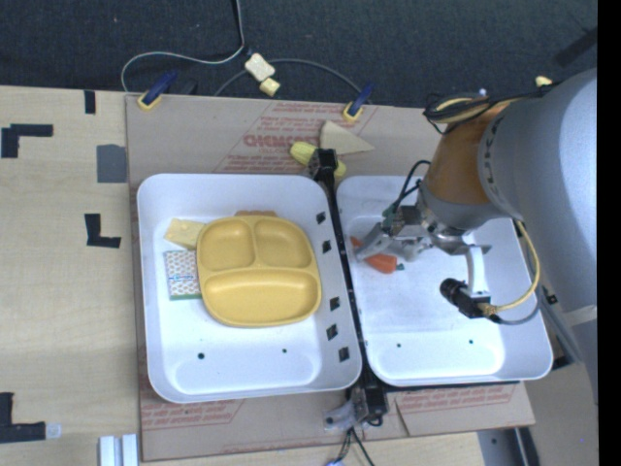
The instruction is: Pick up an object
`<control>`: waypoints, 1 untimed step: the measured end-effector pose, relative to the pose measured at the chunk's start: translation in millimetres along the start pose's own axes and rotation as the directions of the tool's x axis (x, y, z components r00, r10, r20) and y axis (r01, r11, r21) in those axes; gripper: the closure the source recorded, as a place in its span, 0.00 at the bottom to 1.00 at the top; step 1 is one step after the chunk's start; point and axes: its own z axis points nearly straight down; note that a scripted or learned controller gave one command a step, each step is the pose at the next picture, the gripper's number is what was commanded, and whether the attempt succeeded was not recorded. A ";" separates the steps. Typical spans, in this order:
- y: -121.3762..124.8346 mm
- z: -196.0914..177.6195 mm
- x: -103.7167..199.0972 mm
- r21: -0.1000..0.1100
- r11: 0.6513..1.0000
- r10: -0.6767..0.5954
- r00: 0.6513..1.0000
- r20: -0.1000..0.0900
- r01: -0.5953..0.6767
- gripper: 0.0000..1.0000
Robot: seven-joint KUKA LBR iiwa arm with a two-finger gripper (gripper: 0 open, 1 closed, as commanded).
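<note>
A small orange-red object (381, 261) lies on the floor of the right bin (437, 348), near its left wall. My gripper (393, 241) hangs low right over it, its metal fingers at the object's upper side. I cannot make out whether the fingers touch or enclose it. A yellow divided plate (259, 270) fills the middle of the left bin (243, 367). A pale yellow piece (181, 231) and a small patterned card (180, 273) lie by the plate's left edge.
The grey arm with its orange band (461, 168) crosses the right bin's far right corner. A black cable loop and connector (464, 297) hang over the bin's middle. A black clip divider (335, 260) separates the bins. Yellow scraps (344, 139) lie behind the bins.
</note>
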 end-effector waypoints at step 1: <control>-4.0 -0.2 -2.9 0.000 1.000 -0.002 1.000 -0.001 0.002 0.00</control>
